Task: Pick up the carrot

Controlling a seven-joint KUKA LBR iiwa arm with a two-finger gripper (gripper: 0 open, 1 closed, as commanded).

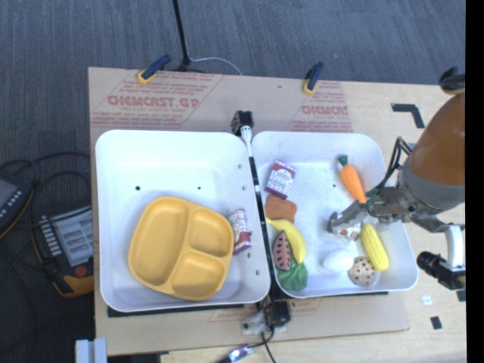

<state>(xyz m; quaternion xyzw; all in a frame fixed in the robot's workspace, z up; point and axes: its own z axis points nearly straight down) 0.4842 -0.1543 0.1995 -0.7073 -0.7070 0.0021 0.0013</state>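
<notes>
Your pincer [340, 224] sits low in the right bin [318, 146]; you cannot tell from this angle how far it is parted or whether it has hold of anything. The carrot [351, 180] lies just above it, apart, tip toward the pincer. The corn cob [375, 246] lies just right and below.
</notes>
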